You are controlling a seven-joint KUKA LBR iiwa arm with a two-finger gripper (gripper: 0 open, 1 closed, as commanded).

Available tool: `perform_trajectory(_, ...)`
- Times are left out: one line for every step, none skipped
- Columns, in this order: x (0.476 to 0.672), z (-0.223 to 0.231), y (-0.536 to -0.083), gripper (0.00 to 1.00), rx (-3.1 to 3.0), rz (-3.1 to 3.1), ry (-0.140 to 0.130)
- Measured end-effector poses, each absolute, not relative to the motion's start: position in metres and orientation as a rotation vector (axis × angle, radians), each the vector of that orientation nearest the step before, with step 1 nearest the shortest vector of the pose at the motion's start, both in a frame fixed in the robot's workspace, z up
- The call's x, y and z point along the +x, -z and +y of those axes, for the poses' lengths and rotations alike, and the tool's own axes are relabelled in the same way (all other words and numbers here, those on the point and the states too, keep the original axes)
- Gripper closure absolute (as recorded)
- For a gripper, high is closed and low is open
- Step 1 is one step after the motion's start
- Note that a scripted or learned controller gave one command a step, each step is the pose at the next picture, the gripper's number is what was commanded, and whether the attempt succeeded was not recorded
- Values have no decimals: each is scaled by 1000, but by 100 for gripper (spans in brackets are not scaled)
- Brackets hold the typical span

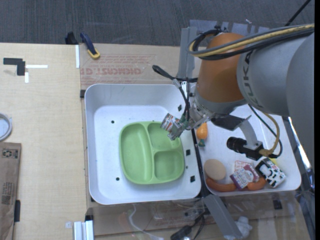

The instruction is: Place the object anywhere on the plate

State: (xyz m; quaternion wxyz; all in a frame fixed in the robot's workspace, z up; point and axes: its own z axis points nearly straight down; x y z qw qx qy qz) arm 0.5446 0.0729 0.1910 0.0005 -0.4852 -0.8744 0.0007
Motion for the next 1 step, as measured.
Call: perform_trajectory(527,75,-264,100,-1307,-2858,-2)
